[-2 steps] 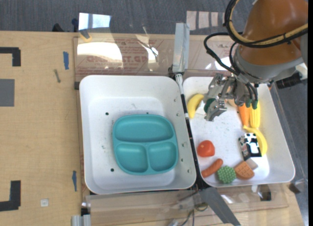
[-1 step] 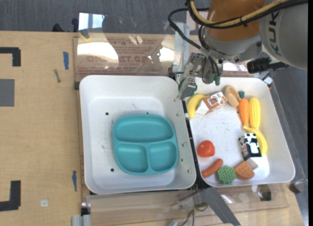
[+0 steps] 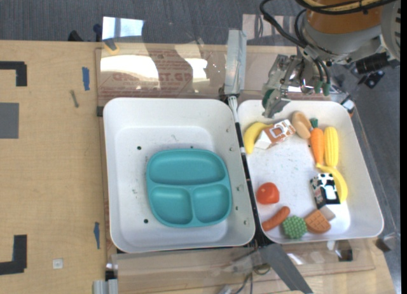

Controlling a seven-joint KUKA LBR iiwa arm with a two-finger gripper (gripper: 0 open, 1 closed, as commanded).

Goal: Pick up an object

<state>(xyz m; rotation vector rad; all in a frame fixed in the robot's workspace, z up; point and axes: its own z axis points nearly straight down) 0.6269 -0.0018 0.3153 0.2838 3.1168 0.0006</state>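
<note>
My gripper point(image 3: 275, 98) hangs over the far left corner of the right bin point(image 3: 365, 223), above a yellow banana point(image 3: 252, 135) and a small white-and-orange box point(image 3: 278, 132). Nothing shows in its grasp. Further right along the far side lie a tan bread roll point(image 3: 301, 125), an orange carrot point(image 3: 317, 144) and a yellow corn cob point(image 3: 331, 146). A red tomato point(image 3: 268, 192) sits near the bin's left wall. Along the near side lie a red sausage point(image 3: 275, 217), a green bumpy ball point(image 3: 294, 226) and an orange wedge point(image 3: 317, 221).
The left bin point(image 3: 121, 133) holds a teal divided plate point(image 3: 188, 186). A black-and-white item point(image 3: 325, 189) rests against a second banana point(image 3: 342, 186) on the right bin's right side. A bare white patch lies in the right bin's middle. The arm's cables hang above the bin's far edge.
</note>
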